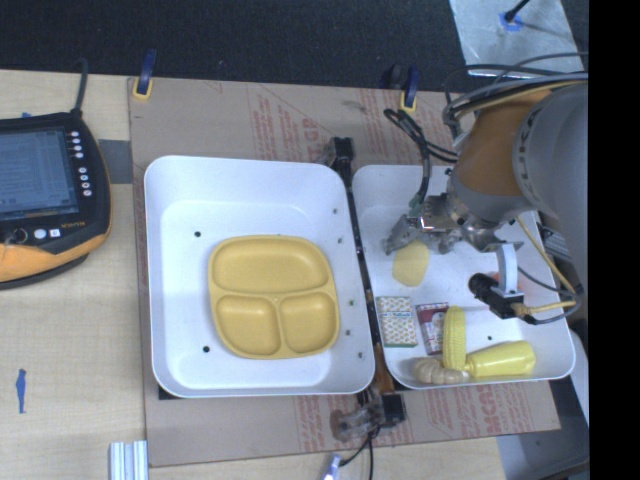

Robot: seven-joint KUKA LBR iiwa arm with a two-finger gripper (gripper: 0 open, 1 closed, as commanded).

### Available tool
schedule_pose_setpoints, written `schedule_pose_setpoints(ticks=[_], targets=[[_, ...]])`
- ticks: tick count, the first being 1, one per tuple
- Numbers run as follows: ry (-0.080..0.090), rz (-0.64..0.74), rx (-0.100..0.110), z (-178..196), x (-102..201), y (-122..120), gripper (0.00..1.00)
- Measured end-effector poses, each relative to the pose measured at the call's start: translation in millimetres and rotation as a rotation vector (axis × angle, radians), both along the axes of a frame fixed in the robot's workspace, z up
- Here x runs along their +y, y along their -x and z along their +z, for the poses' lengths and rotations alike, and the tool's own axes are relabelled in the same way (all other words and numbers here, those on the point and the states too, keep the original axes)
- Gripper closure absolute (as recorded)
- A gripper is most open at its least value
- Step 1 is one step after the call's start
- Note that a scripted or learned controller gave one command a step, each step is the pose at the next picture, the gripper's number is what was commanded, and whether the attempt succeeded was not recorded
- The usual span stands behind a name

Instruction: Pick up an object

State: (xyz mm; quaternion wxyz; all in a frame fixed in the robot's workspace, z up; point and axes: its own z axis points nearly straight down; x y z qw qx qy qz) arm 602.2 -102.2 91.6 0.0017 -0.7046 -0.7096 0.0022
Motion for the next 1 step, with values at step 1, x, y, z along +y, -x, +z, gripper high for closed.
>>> schedule_pose_setpoints(ticks=[1], targets=[[0.0,-0.002,0.0,-0.2,8.2,26.7,0.0]])
